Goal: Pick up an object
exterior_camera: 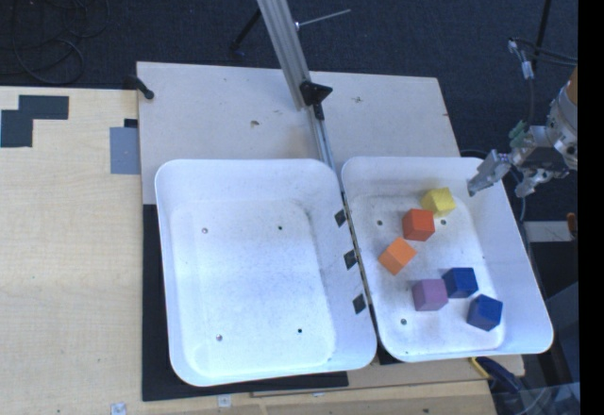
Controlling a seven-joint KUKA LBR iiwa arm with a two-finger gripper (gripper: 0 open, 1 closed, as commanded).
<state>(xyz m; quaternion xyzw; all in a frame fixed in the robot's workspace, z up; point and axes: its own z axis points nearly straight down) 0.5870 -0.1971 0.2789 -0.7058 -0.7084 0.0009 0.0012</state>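
**Yellow cube sits just left of the claw, over the bin's rim**

So, from my seat the claw [503, 174] hangs at the right side of the frame, above the upper right corner of the right bin [528, 323]. I can make out one grey finger slanting toward the lower left and darker parts behind it, but they blur together against the floor, and I cannot tell whether the claw is spread or closed. Nothing is visible between its fingers, so I judge it empty.

All six cubes lie in the right bin. The yellow cube [438, 201] is nearest, a little down and to the left of the claw. Just below and left of it is the red cube [418, 224], close to touching, and then the orange cube [397, 256] further down-left. The purple cube [428, 293] and a blue cube [460, 282] sit side by side lower in the bin, with a second blue cube [484, 311] near the bottom right.

What the next move turns on, as I read it: the target lies left and slightly down in the frame from the claw, inside the rim. The yellow cube has no long axis to speak of, but its edges sit skewed to the bin walls, and the red neighbour crowds its lower left side, so I would want the fingers to close across the other two faces.

The left bin [189, 347] plays no part here.
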